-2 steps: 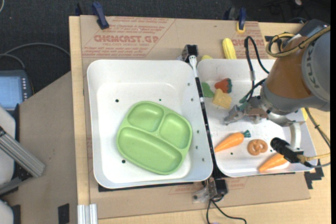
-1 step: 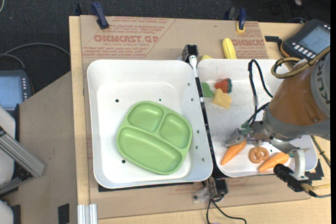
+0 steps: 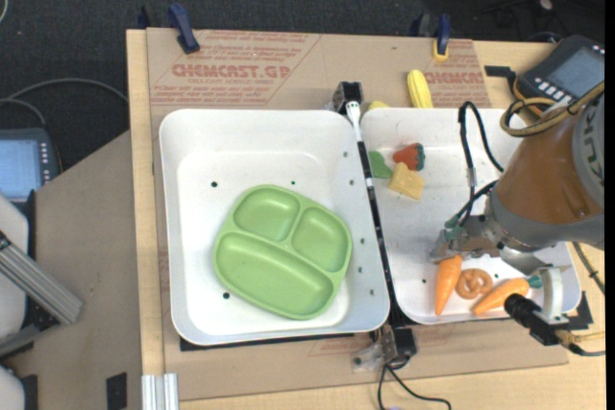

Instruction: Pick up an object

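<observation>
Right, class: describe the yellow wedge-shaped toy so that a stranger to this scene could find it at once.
Start at the right-hand white bin and look to its upper left part, near the divider. There lies the yellow wedge, like a piece of cheese. It touches a green piece and sits just below a red piece; it alone is pale yellow and wedge-shaped.

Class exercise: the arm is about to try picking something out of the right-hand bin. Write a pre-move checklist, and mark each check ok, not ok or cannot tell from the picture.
1. Gripper is over the right bin: ok.
2. A target lies near it: ok, the carrot sits just below the gripper.
3. Target has room around it: not ok, a pretzel lies right beside the carrot.
4. Fingers open wide enough: cannot tell.
5. Nothing already held: cannot tell.
6. Green divided plate is out of the way in the left bin: ok.
</observation>
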You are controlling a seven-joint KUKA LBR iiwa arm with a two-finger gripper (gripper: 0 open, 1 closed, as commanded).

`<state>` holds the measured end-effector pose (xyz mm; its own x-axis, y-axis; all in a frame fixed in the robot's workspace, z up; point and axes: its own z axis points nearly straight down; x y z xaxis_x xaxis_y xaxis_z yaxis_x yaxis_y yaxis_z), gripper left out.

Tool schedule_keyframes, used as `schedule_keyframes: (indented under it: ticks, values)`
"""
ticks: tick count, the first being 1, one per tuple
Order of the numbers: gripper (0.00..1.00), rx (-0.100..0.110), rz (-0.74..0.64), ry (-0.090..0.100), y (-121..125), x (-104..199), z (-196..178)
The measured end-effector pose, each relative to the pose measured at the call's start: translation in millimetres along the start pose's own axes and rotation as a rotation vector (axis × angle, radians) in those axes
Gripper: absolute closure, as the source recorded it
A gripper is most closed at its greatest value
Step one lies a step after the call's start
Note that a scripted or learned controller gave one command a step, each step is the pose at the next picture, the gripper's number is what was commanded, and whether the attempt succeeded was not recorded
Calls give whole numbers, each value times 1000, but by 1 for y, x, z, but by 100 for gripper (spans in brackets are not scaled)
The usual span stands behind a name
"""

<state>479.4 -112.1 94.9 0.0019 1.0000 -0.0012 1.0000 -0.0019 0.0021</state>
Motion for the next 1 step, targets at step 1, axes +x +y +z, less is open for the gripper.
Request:
schedule_keyframes:
  ticks: [1]
  values:
    - [100,-10,-10,1,47,67,-95]
